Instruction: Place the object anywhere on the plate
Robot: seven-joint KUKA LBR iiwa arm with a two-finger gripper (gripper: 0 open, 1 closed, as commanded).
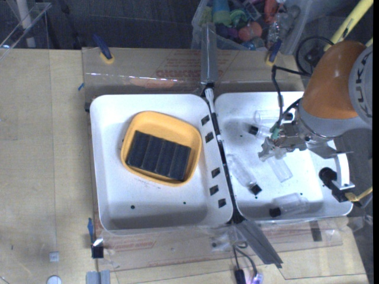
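Grey arm (340, 114), orange band (334, 76); black cable, pale metal jaws

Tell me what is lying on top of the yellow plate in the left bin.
A dark, ribbed rectangular object lies flat on the yellow plate, covering most of its middle. The plate's rim shows all around it; the surface beneath the object is hidden.
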